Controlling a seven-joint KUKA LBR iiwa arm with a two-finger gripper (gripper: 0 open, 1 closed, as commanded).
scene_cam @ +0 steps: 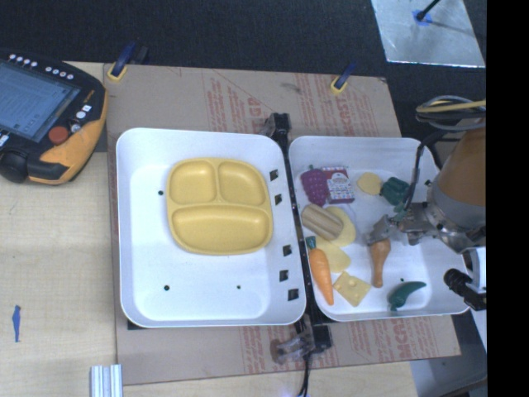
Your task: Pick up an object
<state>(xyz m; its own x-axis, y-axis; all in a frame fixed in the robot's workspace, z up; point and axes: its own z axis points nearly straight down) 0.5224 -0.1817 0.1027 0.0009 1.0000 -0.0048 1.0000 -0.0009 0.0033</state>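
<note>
In the right bin (364, 149), a toy drumstick (378, 260) lies near the right edge, just under the gripper (395, 224); whether its jaws are apart or together cannot be told. A carrot (321, 275) and cheese wedge (353, 289) lie toward the bin's near edge, a green piece (406, 293) in its near right corner. The left bin (140, 222) carries a yellow divided plate (220, 204).

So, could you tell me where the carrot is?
The carrot lies in the right bin, near its left wall, beside the cheese.
</note>
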